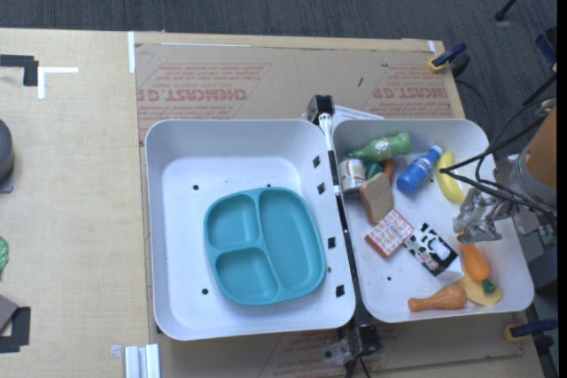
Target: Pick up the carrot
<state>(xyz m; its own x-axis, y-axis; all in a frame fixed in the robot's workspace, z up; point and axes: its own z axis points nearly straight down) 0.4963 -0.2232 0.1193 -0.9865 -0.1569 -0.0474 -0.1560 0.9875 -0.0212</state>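
The carrot (475, 261), a short orange piece with a green end, lies near the right wall of the right bin (390, 283). My gripper (476, 222) hangs just above the carrot's upper end, over the bin's right side. Nothing shows as held in it. The arm's orange band is at the view's right edge.
Around the carrot lie an orange drumstick (438, 300), a black-and-white carton (432, 249), a red-and-white box (390, 233), a bread slice (376, 196), a can (352, 175), a green bottle (381, 145), a blue bottle (417, 171) and a banana (449, 177). The left bin (168, 190) holds a teal divided plate (264, 245).
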